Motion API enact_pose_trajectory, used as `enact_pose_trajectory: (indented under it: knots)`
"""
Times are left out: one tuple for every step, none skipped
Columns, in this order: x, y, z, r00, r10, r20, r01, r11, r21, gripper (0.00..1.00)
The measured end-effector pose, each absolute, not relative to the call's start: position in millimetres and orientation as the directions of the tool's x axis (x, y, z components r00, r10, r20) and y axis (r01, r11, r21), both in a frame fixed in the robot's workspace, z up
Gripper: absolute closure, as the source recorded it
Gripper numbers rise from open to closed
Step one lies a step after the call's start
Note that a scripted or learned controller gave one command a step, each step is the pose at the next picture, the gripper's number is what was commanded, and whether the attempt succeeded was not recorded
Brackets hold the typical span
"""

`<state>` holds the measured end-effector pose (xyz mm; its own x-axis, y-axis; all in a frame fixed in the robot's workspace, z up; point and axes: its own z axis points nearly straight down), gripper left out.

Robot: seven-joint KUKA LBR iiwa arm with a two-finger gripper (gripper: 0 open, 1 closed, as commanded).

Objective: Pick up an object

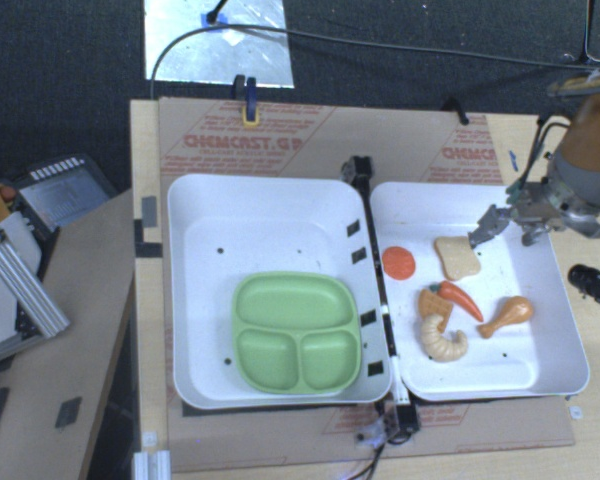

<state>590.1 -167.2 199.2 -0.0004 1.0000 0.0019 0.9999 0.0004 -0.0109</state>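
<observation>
Two white bins on a counter, seen from above.

We see brown board on the counter (310,133), dark carpet beyond. The arm (585,158) reaches over the right bin (555,368); its hand (510,226) hovers just right of the bread slice (458,258), whether open or closed we cannot tell. A green tray (295,330) fills the left bin (190,268).

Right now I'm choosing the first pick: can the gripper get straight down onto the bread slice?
Probably yes. The gripper hangs just right of the bread slice in the right bin, with nothing lying on the slice. The tomato slice and carrot lie apart from it, leaving room around it.
</observation>
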Motion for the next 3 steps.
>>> enact_pose_trajectory:
  knots:
    - [593.0, -166.8, 206.5, -0.003, 1.0, 0.0, 1.0, 0.003, 0.001, 0.0]
    - [595.4, -156.6, 156.1, -0.006, 1.0, 0.0, 1.0, 0.006, -0.001, 0.0]
    - [604.8, -151.3, 105.8, -0.006, 1.0, 0.0, 1.0, 0.006, 0.0, 0.0]
